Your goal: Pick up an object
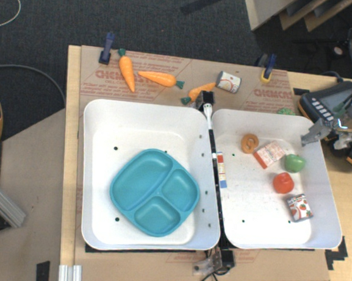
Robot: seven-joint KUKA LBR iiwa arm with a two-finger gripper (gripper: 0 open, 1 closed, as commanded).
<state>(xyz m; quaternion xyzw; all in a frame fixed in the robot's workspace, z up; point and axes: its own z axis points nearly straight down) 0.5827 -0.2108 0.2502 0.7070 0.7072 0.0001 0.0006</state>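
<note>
**Two white bins on a cardboard-covered bench**

A bench topped with printed brown cardboard [170, 66] is seen against dark carpet [114, 9]. Two shallow white plastic bins with rounded corners are set side by side on it. The left bin [97, 136] holds a smooth teal tray [154, 192] moulded into three compartments and turned at a slant.

Everything else is placed relative to that tray. To its right, in the right bin [248, 229], small toy foods are scattered: a round tan ring [250, 143], a flat pink-and-white packet [270, 153], a glossy green ball [294, 162], a red ball [283, 183] and a small printed can [298, 208] lying on its side. Beyond the tray, on the cardboard, three orange toy carrots [127, 71] [159, 78] [198, 92] and a small white carton [228, 82] are found.

Far to the tray's right, at the right bin's upper edge, the gripper [314, 135] is seen, grey and partly blurred; whether its fingers are parted or closed cannot be told, and nothing is seen between them. The toys lie apart from it.
</note>
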